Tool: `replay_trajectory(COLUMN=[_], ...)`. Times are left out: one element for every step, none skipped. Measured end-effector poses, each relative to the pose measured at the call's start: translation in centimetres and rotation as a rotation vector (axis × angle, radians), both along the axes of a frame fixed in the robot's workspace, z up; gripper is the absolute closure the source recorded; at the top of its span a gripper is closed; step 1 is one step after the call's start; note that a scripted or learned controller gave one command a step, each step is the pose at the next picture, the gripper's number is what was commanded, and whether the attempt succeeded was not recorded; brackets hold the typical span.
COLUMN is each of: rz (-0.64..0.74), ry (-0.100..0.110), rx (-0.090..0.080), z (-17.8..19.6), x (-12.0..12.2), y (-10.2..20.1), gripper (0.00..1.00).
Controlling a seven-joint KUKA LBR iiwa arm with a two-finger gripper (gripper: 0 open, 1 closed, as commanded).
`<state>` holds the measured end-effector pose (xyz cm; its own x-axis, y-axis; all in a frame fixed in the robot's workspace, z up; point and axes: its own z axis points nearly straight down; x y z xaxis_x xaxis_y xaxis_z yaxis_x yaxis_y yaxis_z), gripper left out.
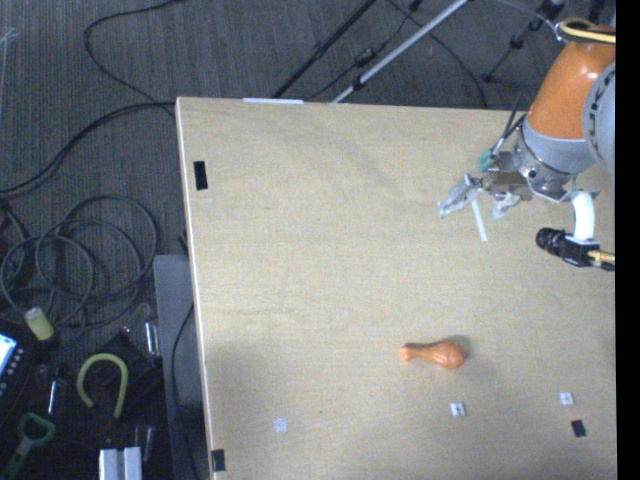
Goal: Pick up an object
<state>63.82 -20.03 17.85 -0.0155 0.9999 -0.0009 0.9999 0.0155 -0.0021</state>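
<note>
Pale wooden tabletop [330,228] seen from above at a slant, set on dark grey carpet, with no bins visible on it. Nearest, off its left edge on the floor: loops of black cable [75,258], a green hooked tool [100,378] and other small clutter too blurred to name. Along the near edge of the tabletop, toward the right corner: a few tiny markers, one white square [458,409], another [566,399] and a small black one [578,428]. Just beyond them, right of centre and lying flat on its side: an orange pear-shaped object [435,353] with a narrow neck pointing left, touching nothing. Farther back, near the right edge: the gripper [478,200], its thin pale fingers spread apart and grasping nothing, well apart from the orange object. Behind it, the grey wrist and the orange band [570,93] of the arm, reaching in from the right; a black cylindrical fitting [562,243] hanging below the wrist. By the far left corner, a small black tag [200,175]. Beyond the far edge, tripod legs [430,23] and more cable on the carpet.
</note>
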Motion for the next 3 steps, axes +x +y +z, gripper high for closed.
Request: replay_trajectory(rz=[0.016, 0.39, 0.781], ry=[0.001, -0.003, -0.004], rx=[-0.003, -0.003, 0.002], z=[-9.5, -6.6, -9.4], x=[3.0, 3.1, 3.1], y=[0.1, -1.5, 1.6], gripper=[0.0, 0.0, 0.0])
